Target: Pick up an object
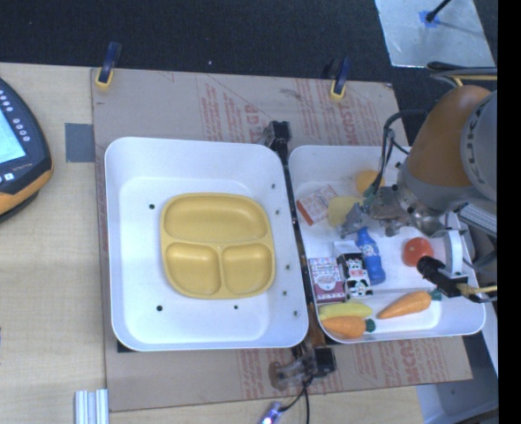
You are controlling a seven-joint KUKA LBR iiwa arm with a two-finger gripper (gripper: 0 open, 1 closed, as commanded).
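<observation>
My gripper (364,222) hangs low over the right bin (393,329), just above the blue bottle (369,256), likely lined up for it. I cannot tell its state. The yellow tray (217,243) sits at nine o'clock.

The right bin (472,325) is crowded: around the blue bottle (369,256) lie a small printed carton (355,275) and a pink packet (326,278) touching on its near side, a yellow piece (341,210) just beyond it, a red ball (416,251) to its right, and two carrots (407,305) along the near wall. The arm (446,153) overhangs the far right of the bottle. Left of the bottle, the other bin (128,237) offers open floor all round its yellow divided tray (217,243).
</observation>
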